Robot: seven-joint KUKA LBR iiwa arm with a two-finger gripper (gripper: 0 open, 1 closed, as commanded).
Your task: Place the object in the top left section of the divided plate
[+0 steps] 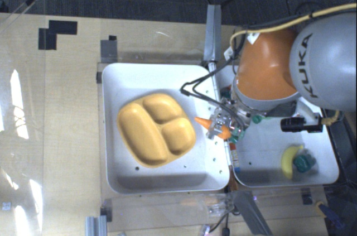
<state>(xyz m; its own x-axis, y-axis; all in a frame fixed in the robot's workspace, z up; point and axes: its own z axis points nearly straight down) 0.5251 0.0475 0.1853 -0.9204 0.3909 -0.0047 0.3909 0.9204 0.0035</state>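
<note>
One small orange carrot-shaped object (207,123), pointed tip toward yellow divided plate (156,129).

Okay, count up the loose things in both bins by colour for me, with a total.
Yellow: 2, the divided plate and a banana
Orange: 1, a carrot at the pincer
Teal: 1, a small object
Total: 4

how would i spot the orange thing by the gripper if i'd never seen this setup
Start at the left white bin, which holds a yellow divided plate. Just off the plate's right edge, near the wall between the two bins, lies a small carrot-like object beside the gripper. It is the one pointed, bright orange item, unlike the yellow and teal items in the right bin.
</note>
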